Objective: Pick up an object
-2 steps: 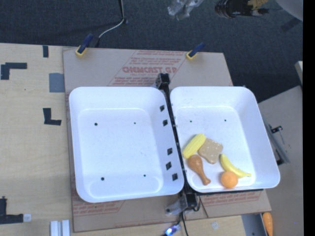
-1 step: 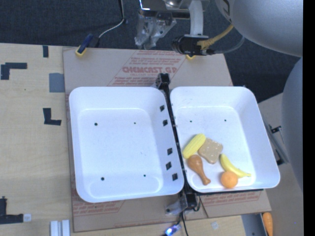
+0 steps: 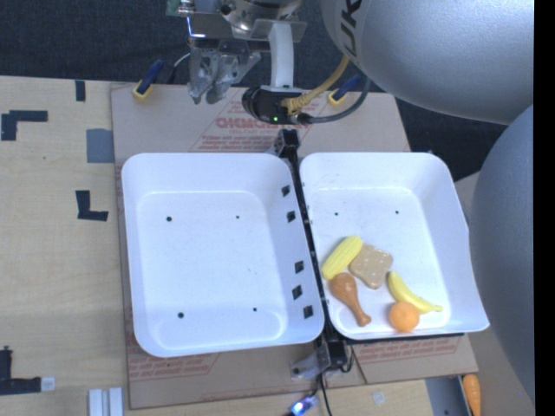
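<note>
Overhead, the robot's metal two-finger hand (image 3: 212, 81), grip state impossible to tell, hangs beyond the two bins, while toy foods lie unpicked in the right-hand shallow white bin (image 3: 434, 176).

Bulky glossy grey arm (image 3: 434, 33), black lettering, metallic wrist, yellow cable (image 3: 316, 94)

Two bins side by side on bench (image 3: 52, 232): left bin (image 3: 208, 332), right bin (image 3: 434, 180). In right bin, cluster toward 6 o'clock corner: corn (image 3: 342, 256) at 10 o'clock of cracker (image 3: 371, 266), touching; drumstick (image 3: 350, 297) at 7 o'clock; banana (image 3: 411, 295) at 4 o'clock; orange (image 3: 403, 317) just under banana. Gripper (image 3: 211, 83) beyond left bin's far rim, 12 o'clock.
</note>
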Available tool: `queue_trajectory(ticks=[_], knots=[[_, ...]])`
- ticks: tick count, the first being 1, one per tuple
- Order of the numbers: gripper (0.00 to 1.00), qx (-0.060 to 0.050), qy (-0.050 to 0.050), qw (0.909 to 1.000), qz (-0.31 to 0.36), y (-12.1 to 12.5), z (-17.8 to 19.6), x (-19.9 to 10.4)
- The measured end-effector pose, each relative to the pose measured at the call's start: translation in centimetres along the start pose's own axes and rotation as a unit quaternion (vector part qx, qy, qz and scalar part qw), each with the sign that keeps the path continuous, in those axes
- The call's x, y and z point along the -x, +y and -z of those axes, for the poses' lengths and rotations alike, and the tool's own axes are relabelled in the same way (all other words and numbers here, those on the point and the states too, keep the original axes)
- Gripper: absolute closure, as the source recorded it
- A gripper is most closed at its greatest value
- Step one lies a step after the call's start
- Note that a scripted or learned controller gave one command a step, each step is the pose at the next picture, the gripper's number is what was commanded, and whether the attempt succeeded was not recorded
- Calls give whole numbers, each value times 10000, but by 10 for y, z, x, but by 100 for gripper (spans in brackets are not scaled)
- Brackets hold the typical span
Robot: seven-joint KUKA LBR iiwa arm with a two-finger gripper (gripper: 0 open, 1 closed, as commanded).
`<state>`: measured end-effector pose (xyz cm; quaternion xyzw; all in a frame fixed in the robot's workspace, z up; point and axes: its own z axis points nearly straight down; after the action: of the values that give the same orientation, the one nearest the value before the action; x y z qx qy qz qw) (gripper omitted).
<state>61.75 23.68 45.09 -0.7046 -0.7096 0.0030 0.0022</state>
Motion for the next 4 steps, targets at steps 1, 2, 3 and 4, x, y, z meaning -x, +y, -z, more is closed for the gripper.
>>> queue_trajectory(ticks=[1,2,3,4], knots=[[100,11,-12,10000,-35,17,-13,4],[100,57,10,10000,-25,27,67,4],[100,28,-8,10000,-37,52,82,5],[100,-13,-16,10000,-41,33,28,5]])
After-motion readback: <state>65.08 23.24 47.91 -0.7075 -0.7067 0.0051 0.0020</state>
